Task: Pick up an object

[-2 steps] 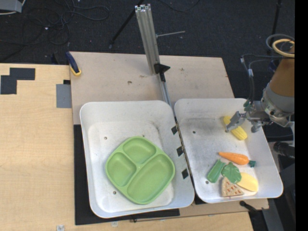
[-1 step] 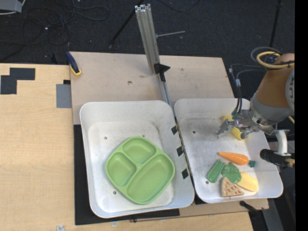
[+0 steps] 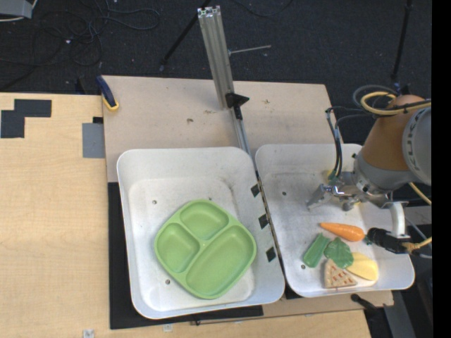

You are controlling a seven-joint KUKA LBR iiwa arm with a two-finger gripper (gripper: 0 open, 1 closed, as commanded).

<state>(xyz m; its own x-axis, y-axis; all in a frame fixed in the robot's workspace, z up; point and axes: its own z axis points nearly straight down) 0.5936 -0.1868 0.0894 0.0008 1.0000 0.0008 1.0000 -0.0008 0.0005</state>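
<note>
Tool (image 3: pixel 337 194), finger state unclear, hangs over the right bin (image 3: pixel 292 189); carrot (image 3: pixel 342 230) lies just below it

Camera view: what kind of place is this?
Probably a robotics lab pick-and-place bench: two shallow white plastic bins, toy food such as an orange plastic carrot, a green three-compartment plastic tray, and loose cables on dark floor.

a dark floor (image 3: pixel 84 27) strewn with black cables (image 3: pixel 63 44) lies beyond the bench (image 3: pixel 282 111), whose brown board meets a pale wood-grain panel (image 3: pixel 49 217) on the left. an aluminium post (image 3: pixel 217 55) rises from the board's middle. lighting is even.
</note>
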